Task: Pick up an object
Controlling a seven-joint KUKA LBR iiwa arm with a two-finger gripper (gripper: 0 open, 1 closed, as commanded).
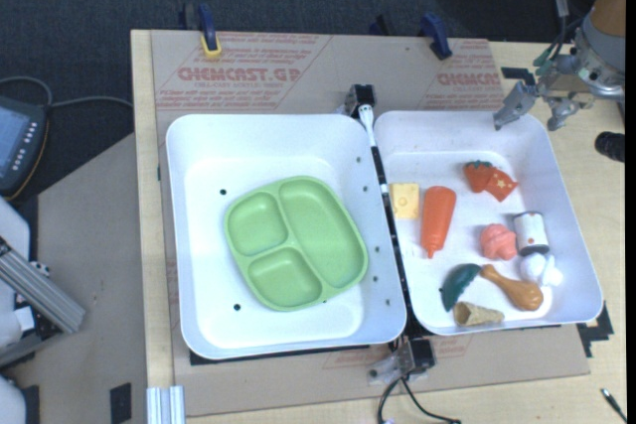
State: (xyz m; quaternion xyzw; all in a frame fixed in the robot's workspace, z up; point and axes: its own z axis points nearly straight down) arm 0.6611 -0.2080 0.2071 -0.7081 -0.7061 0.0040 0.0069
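Dark carpet surrounds the surface (298, 65), where brown board is clamped down to keep two white bins steady. From the camera view, the left bin (199, 154) holds a green divided tray (293, 243), likely as a drop-off spot. Right of that tray, the right bin (566, 204) gathers the graspable toys: cheese (404, 200), carrot (437, 218), strawberry (489, 179) and a drumstick (512, 287). Beyond them, the gripper (537, 109) hovers at the bin's far edge, fingers seemingly spread with nothing between them, presumably staged for a descent.
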